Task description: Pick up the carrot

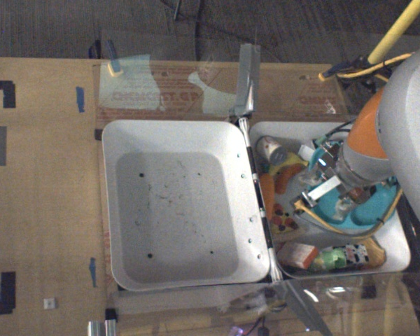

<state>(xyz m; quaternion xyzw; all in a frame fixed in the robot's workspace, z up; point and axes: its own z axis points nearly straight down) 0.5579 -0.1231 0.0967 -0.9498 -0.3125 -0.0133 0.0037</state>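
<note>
Over the right bin point(404, 252), end effector point(325, 191) low among clutter, grip state unreadable, carrot point(267, 189) by the left wall.

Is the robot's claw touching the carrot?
Apart. The camera view shows the gripper above the teal bowl, with bare floor of the right bin between it and the carrot by the bin's left wall.

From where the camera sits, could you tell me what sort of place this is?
Likely a robot lab bench: a white left bin beside a cluttered right bin, a robot arm reaching in, blue tape.
</note>
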